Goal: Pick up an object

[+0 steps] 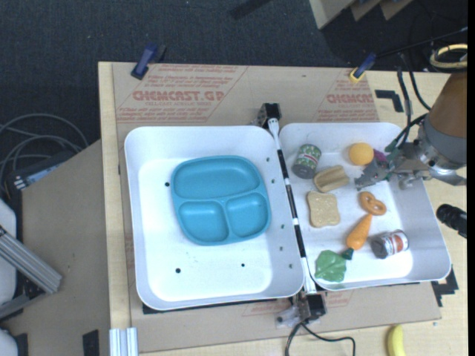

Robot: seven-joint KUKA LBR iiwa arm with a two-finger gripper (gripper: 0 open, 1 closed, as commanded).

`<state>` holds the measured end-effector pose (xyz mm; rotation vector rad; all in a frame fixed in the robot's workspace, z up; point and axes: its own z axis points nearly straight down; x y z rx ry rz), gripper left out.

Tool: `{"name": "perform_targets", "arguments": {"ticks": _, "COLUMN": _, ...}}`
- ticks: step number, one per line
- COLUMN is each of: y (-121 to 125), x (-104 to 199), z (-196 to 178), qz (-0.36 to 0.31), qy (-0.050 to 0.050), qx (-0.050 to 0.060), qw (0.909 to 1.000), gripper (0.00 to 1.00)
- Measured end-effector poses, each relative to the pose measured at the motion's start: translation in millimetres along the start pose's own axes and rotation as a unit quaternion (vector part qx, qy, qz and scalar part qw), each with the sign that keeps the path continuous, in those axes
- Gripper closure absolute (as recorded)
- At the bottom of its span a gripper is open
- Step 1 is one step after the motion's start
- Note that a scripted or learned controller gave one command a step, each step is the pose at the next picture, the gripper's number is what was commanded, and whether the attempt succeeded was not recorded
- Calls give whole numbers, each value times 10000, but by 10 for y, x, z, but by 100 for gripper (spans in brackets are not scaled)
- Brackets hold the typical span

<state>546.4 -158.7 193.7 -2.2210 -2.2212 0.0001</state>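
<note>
The right bin (423, 262) holds several toy foods. A green can (306, 158) and a bread roll (330, 178) lie at its upper left, and an orange ball (361, 153) sits beside them. Below are a toast slice (323, 208), a pretzel (372, 203), a carrot (358, 232), a silver and red can (390, 243) and a green leafy piece (331, 265). My gripper (375, 173) reaches in from the right, low over the bin, between the orange ball and the pretzel. A small purple item (381, 154) peeks out just behind it.
The left bin (148, 199) carries a blue divided plate (220, 199). A black divider with clips (286, 191) runs between the bins. Cables (407, 95) hang at the upper right, and a yellow item (395, 340) lies off the bench's front edge.
</note>
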Motion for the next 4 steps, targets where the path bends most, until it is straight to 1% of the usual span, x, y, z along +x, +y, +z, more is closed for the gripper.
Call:
{"name": "perform_targets", "arguments": {"ticks": 1, "y": -301, "x": -162, "z": 1093, "qz": 3, "qy": -1, "qx": 2, "qw": 10000, "gripper": 0}}
{"name": "perform_targets", "arguments": {"ticks": 2, "y": -599, "x": 352, "z": 1095, "qz": -4, "qy": 8, "qx": 11, "qw": 10000, "gripper": 0}}
{"name": "perform_targets", "arguments": {"ticks": 3, "y": -597, "x": 347, "z": 998, "qz": 6, "qy": 2, "qx": 3, "qw": 10000, "gripper": 100}}
{"name": "perform_targets", "arguments": {"ticks": 4, "y": 108, "x": 935, "z": 85, "qz": -8, "qy": 2, "qx": -12, "qw": 10000, "gripper": 100}}
